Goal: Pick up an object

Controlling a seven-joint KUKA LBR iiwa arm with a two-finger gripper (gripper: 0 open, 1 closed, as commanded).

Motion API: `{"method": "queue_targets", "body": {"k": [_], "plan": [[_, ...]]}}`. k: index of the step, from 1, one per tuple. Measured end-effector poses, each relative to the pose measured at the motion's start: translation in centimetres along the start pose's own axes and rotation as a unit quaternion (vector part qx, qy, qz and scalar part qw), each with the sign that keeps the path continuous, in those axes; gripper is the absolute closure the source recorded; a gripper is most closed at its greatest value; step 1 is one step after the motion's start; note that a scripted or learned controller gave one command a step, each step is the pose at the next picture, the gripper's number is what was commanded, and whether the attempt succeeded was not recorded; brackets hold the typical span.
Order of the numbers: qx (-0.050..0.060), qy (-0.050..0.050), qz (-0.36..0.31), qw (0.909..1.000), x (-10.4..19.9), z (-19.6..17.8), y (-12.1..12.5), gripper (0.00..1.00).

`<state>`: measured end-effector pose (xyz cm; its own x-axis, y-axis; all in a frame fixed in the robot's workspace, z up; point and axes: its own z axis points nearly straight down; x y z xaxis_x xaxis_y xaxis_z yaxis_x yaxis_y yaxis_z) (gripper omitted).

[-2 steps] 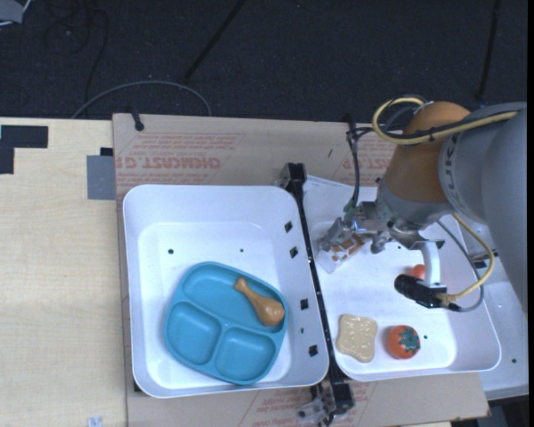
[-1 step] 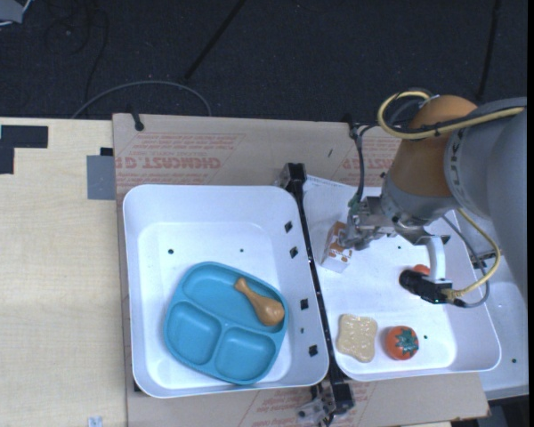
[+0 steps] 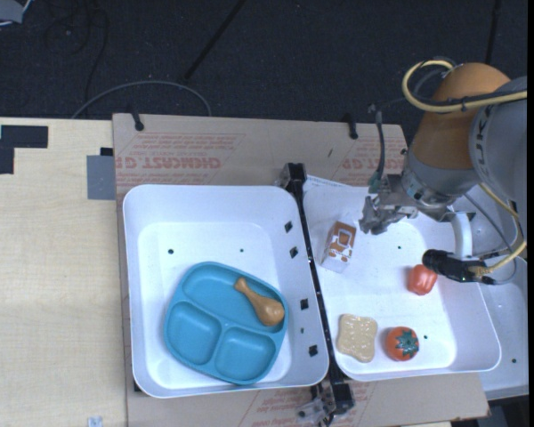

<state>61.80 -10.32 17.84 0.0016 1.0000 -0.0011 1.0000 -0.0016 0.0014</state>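
Fixed overhead camera, slanted onto bins (image 3: pixel 151 238)

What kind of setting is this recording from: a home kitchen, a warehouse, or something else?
Most likely a robotics lab bench for grasping trials. Two shallow white bins sit on a cardboard sheet, the items are toy food like the tomato and drumstick, and loose cables trail over dark flooring.

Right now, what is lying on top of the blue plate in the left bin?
A toy chicken drumstick lies on the blue plate, across its upper divider. What is beneath the plate is covered.

pincer (image 3: pixel 380 216) fingers blurred, arm (image 3: pixel 481 140) cut off right
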Motion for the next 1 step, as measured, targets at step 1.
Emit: {"method": "queue_targets", "body": {"k": [1], "plan": [[0.0,0.0,-0.001,1.0,-0.16,-3.51,0.05,1.0]]}}
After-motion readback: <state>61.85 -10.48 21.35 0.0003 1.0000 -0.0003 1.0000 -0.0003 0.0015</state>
